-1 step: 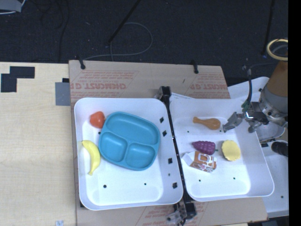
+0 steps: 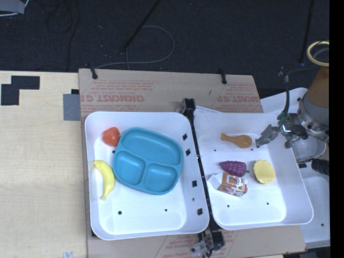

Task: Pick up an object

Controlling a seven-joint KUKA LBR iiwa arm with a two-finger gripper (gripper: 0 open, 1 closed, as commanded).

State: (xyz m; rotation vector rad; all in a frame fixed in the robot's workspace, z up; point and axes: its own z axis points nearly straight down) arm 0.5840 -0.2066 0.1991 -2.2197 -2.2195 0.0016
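You saw the gripper open and holding nothing, over the right bin, near its right wall. The drumstick lay just left of it, the lemon below. I judged a descent there could hit the wall or close between the two

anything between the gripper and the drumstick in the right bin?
Nothing visible. The gripper sits over the right bin's upper right part, and the drumstick lies to its left in the view with only bare bin floor between them. The grapes and yellow piece lie nearer the camera, off that line.
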